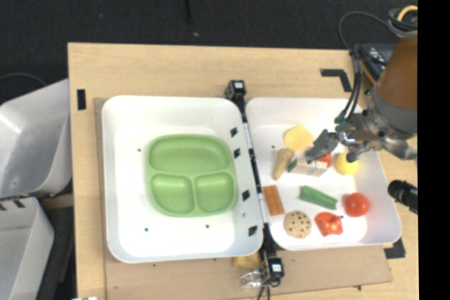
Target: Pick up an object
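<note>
Tool above small white-and-red item, right bin

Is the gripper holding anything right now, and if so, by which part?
Cannot be told. The gripper is low in the right bin, over a small red and white item beside the yellow ball, but the view does not resolve a hold.

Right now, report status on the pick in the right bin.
Gripper low in the right bin, over a small red-and-white item. Nothing seen held. Yellow piece, lemon and green pod crowd close.
</note>
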`<act>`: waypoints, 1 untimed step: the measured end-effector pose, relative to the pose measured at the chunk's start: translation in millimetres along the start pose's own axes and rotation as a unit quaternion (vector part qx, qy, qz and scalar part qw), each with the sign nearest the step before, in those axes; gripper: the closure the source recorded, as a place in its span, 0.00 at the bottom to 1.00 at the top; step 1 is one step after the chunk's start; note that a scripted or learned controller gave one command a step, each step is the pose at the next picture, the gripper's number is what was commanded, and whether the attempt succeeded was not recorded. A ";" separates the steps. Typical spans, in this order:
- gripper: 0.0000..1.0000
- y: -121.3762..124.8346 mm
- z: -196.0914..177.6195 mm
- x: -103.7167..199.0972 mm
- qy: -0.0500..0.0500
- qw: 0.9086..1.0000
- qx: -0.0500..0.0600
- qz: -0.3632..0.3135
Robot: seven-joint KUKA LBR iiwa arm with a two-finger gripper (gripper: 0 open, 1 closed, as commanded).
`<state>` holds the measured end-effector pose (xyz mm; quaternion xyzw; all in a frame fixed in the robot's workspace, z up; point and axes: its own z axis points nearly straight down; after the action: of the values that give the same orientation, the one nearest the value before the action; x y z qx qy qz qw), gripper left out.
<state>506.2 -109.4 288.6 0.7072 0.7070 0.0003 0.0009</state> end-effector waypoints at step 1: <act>0.00 -18.6 92.6 139.0 0.003 1.000 0.005 -0.007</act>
<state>487.8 29.5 195.8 0.7023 0.7119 -0.0013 -0.0049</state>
